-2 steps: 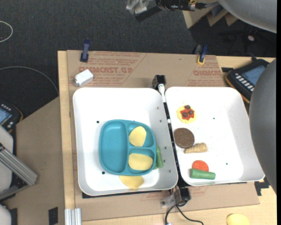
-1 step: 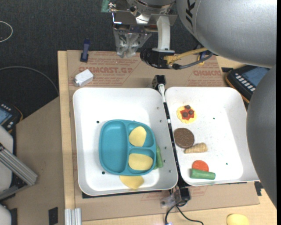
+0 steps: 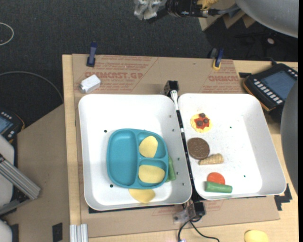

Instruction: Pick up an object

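Toy foods [image 3: 204, 142] lie in right bin [image 3: 246, 113], perhaps plastic

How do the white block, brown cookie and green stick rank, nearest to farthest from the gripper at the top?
From the gripper, judged in the camera view:
1. White block, on the cardboard behind the left bin.
2. Brown cookie, mid right bin.
3. Green stick, near that bin's front edge.
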